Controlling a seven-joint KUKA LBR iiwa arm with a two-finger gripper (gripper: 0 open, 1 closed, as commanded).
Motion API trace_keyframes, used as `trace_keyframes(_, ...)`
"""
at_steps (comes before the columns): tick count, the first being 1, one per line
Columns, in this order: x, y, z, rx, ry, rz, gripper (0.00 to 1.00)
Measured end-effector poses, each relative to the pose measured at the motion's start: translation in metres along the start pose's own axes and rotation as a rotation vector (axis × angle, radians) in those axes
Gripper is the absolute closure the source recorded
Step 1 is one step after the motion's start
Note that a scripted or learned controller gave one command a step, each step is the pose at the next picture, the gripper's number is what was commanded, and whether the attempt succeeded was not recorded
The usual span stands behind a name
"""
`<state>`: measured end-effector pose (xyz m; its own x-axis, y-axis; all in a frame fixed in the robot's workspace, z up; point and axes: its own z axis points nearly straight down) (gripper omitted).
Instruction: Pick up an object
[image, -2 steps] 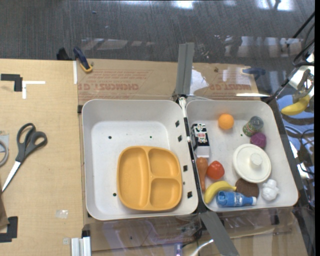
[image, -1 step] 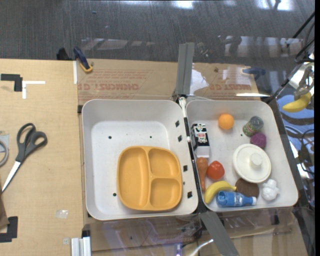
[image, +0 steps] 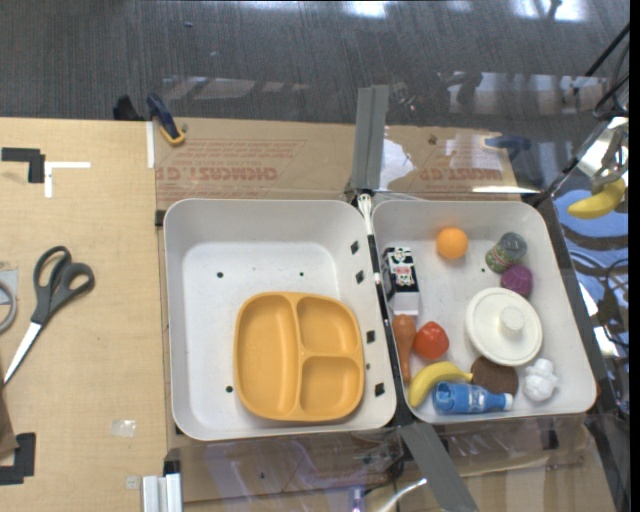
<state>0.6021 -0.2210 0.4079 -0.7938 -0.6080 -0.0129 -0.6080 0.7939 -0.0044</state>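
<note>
Left bin (image: 190, 300) held a smooth yellow three-compartment tray (image: 298, 355); right bin (image: 560, 300) held a round white lid (image: 505, 325). Can't tell gripper state.

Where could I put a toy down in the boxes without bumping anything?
Left bin: bare floor behind the yellow plate, up to the back wall. Right bin: crowded; orange ball, white lid, banana, blue bottle sit close together.

The wooden bench (image: 80, 380) holds two white bins (image: 190, 300) side by side. Scissors (image: 45, 295) lie on the bench, well apart from the bins.
</note>
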Motion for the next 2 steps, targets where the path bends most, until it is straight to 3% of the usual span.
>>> trace_keyframes(1, -0.001, -0.001, -0.009, 0.002, -0.005, 0.002, 1.00)
trace_keyframes(2, 0.046, 0.035, 0.006, -0.006, 0.009, -0.296, 1.00)
